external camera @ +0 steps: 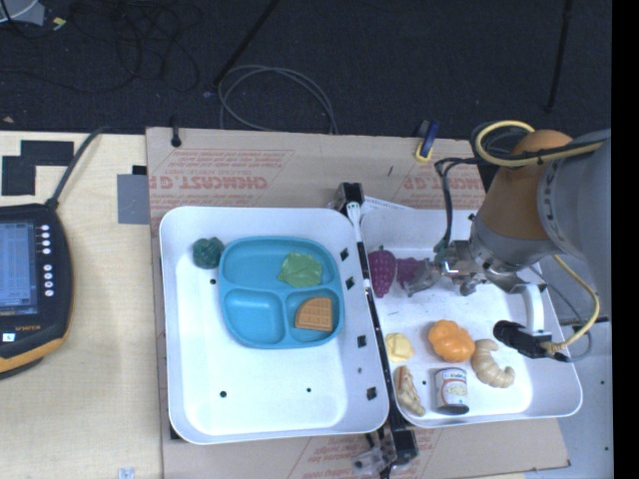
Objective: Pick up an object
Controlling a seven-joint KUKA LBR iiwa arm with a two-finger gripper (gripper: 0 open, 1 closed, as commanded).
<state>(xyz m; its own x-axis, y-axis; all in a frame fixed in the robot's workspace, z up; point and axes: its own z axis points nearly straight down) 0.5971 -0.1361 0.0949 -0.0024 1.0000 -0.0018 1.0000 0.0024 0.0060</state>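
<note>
My gripper [440, 275] hangs low in the right bin [559, 399], near its back. Just left of it lies a small purple piece [408, 267], touching or nearly touching the gripper's tip. A larger purple grape bunch [381, 270] rests against the divider between the bins. In front of the gripper sit an orange fruit [451, 340], a tan croissant [492, 363], a small can [451, 389], a pale yellow piece [398, 346] and a beige peanut-shaped item [408, 389].
The left bin [260, 407] holds a blue divided tray [252, 312] with a green leaf [300, 267] and an orange waffle wedge [315, 314] in it. A dark green lump [207, 252] lies beside the tray. A teach pendant [25, 282] rests at far left.
</note>
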